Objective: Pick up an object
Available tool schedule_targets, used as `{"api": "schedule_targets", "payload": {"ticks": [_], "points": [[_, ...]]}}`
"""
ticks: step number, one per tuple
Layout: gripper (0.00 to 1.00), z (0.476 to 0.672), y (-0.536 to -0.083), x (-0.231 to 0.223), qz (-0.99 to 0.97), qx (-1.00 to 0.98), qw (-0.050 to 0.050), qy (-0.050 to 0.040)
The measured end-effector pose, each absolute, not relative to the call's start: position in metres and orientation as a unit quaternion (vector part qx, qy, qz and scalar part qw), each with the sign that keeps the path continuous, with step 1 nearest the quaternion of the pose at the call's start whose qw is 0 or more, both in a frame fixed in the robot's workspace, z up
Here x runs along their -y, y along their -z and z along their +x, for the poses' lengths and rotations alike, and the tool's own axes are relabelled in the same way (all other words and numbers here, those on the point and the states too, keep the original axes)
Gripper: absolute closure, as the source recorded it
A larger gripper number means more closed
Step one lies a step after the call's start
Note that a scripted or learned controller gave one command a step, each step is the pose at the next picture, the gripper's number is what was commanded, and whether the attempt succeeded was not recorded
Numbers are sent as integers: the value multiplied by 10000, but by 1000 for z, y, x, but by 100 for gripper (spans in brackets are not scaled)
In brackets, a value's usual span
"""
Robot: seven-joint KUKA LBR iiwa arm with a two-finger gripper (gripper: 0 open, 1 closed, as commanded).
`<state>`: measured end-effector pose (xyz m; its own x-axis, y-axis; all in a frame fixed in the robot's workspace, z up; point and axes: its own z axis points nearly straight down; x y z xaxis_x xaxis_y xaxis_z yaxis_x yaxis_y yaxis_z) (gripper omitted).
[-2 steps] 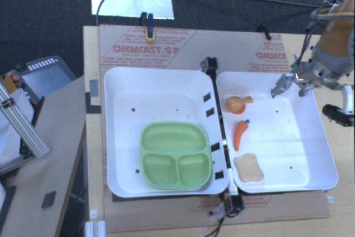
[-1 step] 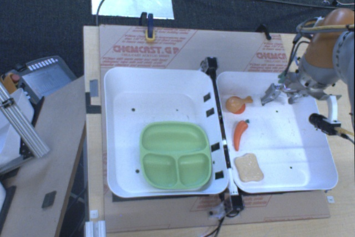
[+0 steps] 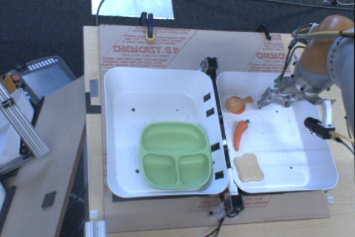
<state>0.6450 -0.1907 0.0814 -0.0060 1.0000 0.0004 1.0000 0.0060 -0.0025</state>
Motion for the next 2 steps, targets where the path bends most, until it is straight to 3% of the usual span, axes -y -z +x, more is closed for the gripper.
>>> {"api": "schedule_targets", "payload": {"ticks": [1, 2], "points": [[100, 646, -92, 191, -7042, 7100, 0, 2], [100, 653, -135, 194, -7052, 7090, -16, 10]]}}
